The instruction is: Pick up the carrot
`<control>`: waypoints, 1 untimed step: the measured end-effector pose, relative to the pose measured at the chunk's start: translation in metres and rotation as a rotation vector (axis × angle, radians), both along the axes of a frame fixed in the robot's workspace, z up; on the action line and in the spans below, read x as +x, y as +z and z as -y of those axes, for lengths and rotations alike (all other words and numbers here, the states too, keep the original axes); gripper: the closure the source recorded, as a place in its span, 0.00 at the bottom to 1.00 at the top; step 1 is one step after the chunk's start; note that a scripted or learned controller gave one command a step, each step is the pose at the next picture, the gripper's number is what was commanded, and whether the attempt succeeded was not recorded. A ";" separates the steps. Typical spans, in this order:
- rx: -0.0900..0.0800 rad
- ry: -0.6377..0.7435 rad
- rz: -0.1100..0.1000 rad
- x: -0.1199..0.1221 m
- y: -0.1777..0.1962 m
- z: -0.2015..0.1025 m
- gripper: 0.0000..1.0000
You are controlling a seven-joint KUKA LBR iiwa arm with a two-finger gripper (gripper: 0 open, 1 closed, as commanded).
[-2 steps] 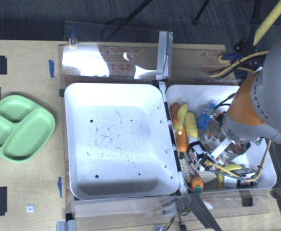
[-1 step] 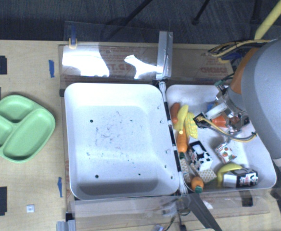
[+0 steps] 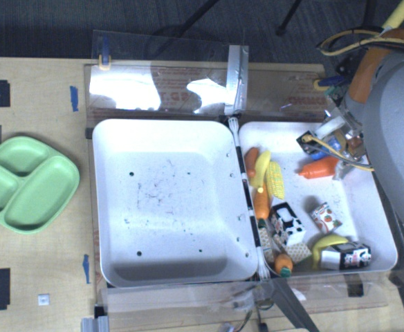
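Orange carrot beside end effector, labels illegible.

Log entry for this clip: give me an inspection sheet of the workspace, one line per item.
Surface: wooden bench bearing two shallow white bins, left bin and right bin.
Job's things: orange tapered carrot lies in the right bin's far part, beside the gripper.
Clutter: along the divider, yellow banana and yellow corn cob; nearer the front, black-and-white block, small red-and-white can, second banana, dark can.
Grippers: gripper low over the right bin, next to the carrot.
Cables: yellow and blue cables on the arm.
Surroundings: green compartment plate at left; clear panel behind the bins.
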State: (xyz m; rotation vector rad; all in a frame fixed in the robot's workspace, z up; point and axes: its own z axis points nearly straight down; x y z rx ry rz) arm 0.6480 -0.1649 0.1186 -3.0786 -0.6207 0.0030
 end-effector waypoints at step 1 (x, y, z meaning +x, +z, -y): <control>0.000 -0.195 -0.011 0.009 -0.033 0.000 0.00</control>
